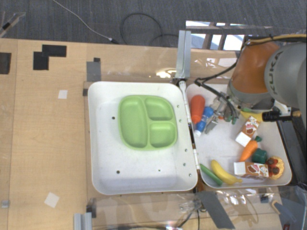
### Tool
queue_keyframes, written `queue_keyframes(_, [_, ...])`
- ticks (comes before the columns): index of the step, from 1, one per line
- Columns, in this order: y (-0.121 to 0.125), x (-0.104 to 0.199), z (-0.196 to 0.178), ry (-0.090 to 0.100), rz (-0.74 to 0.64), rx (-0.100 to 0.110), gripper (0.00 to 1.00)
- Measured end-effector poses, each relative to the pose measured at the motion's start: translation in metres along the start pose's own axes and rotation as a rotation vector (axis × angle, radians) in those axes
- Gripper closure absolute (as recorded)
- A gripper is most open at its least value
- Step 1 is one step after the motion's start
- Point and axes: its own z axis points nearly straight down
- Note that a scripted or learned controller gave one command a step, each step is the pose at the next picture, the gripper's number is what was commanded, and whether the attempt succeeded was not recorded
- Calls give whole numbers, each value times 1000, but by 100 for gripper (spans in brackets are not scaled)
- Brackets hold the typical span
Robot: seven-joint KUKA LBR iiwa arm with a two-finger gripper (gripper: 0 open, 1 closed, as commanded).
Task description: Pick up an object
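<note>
The right bin [283, 143] holds several toys. A red bottle-shaped piece [197, 107] lies at its far left, with a blue bottle [206, 119] beside it. A yellow banana [225, 172] and a green pod [210, 174] lie near the front edge. An orange carrot [249, 149], a white block [243, 139] and a small printed carton [251, 127] sit in the middle. My gripper [223, 112] hangs low over the bin's back part, just right of the blue bottle. The grey arm and its orange band cover the bin's far right corner.
The left bin [105, 166] bears a green divided plate [147, 122]. A printed box [255, 169], a dark green piece [260, 155] and a round toy with red bits [276, 166] crowd the right bin's front right corner. A metal post [184, 51] stands behind the bins.
</note>
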Motion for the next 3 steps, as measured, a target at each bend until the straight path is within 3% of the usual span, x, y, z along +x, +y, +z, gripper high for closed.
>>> queue_keyframes(1, [17, -26, 3, 14, 72, 8, 0])
queue_keyframes(2, [-86, 26, 0, 3, 95, 2, 0])
queue_keyframes(3, [-7, 28, 0, -2, 66, -4, 0])
